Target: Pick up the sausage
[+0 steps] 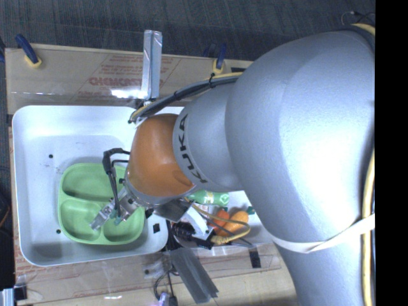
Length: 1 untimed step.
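My gripper (pixel 108 218) hangs low over a green divided plate (pixel 80 190) that lies in the left white bin (pixel 32 171). It is above the plate's front right compartments, close to the surface. The orange wrist band (pixel 156 161) sits just right of it. The big grey arm (pixel 287 139) covers most of the right bin and hides what lies under it.
In the strip of the right bin below the arm lie orange pieces (pixel 231 220) and a green-labelled item (pixel 210 198). A metal post (pixel 152 62) stands behind the left bin. Blue clamps (pixel 29 50) hold the cardboard backing.
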Each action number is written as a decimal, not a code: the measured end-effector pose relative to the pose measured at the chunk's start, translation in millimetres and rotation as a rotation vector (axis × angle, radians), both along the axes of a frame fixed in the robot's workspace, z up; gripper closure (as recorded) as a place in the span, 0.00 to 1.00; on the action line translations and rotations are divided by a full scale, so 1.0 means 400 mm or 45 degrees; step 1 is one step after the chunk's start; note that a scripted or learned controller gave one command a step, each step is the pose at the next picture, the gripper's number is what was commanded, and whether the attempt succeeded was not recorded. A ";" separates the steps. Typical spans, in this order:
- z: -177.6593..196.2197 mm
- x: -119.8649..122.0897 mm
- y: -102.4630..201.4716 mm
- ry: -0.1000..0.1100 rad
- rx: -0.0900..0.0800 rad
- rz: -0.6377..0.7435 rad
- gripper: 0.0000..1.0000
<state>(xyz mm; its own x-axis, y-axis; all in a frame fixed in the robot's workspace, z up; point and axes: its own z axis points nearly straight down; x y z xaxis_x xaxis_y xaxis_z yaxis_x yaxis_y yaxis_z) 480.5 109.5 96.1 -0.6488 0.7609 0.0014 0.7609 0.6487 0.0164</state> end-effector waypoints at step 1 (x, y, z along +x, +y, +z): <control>0.027 0.009 0.021 -0.015 0.013 0.015 1.00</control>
